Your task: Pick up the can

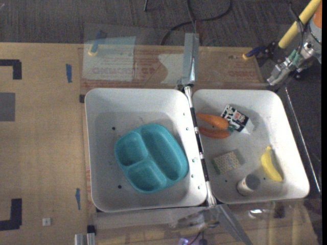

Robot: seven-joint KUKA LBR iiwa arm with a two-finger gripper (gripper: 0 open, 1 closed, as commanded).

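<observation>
Can (249, 184) upright, well apart from jaws (276, 74)

Bench (41, 152) with 2 white bins (97, 137) side by side

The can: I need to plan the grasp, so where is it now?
The can stands in the right bin, near its front edge, beside the banana and the sponge.

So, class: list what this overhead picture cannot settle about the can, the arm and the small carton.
- Can: label too small, blurred.
- End effector: blurred against clutter near the top right edge; arm cut off there.
- Carton: print too small to read; carrot hides its lower left corner.
</observation>
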